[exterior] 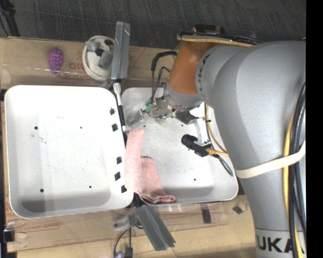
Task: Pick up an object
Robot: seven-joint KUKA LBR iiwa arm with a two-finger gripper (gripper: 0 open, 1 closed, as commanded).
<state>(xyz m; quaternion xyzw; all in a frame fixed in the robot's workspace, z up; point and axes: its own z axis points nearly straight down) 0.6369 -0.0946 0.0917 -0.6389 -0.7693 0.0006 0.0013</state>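
A pink cloth (140,168) lies along the left side of the right bin (204,184), running from near the bin's middle down over its front rim. My gripper (142,113) hangs low in the right bin's far left corner, just above the top end of the cloth. A small green piece (149,107) shows at the gripper, and I cannot tell whether it is a loose object. The grey arm (247,90) with its orange band (184,69) covers the right part of that bin.
The left bin (59,149) sits beside the right one, with a row of black clips (118,160) along the shared rim. On the bench behind the bins lie a purple object (55,59) and a white coil (98,57). A grey bar (120,50) stands between the bins at the back.
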